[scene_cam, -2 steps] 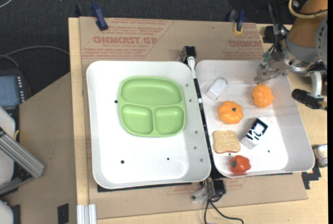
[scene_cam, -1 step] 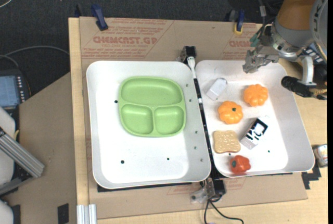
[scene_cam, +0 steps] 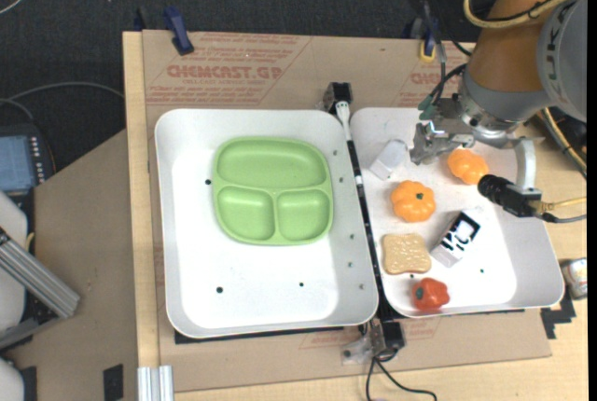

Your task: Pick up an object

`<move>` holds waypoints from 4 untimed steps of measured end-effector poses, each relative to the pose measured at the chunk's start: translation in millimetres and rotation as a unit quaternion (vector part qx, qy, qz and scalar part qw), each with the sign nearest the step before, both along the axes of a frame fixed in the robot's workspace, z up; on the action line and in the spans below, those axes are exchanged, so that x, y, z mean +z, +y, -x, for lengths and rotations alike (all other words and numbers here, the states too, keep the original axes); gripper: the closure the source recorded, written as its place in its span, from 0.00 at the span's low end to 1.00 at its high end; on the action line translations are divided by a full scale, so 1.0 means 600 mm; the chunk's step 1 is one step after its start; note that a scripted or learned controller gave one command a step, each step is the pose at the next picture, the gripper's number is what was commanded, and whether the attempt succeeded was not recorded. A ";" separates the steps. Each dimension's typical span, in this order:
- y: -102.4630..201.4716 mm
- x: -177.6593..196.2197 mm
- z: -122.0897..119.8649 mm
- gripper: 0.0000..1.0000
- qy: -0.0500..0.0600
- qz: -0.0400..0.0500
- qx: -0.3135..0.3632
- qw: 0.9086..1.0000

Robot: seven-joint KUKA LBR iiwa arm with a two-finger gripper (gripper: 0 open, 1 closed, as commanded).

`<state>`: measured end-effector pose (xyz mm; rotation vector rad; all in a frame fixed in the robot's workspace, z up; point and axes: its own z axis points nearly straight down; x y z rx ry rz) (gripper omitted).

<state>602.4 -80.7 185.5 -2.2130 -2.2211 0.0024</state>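
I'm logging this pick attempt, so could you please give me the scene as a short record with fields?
left bin: holds a green divided plate
right bin: holds a small pumpkin, an orange fruit, a slice of toast, a red tomato, a black-and-white block and a pale grey piece
gripper: over the far end of the right bin, between the pale grey piece and the orange fruit
held object: none visible between the fingers
finger state: cannot tell
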 end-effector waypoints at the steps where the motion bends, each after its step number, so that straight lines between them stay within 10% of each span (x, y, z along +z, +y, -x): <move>1: 0.075 0.021 0.115 1.00 0.000 0.000 0.000 1.000; 2: 0.144 0.211 0.187 1.00 -0.008 0.000 0.001 1.000; 3: 0.203 0.214 0.205 1.00 -0.003 0.001 0.000 1.000; 4: 0.232 0.415 0.203 1.00 -0.011 0.000 0.000 1.000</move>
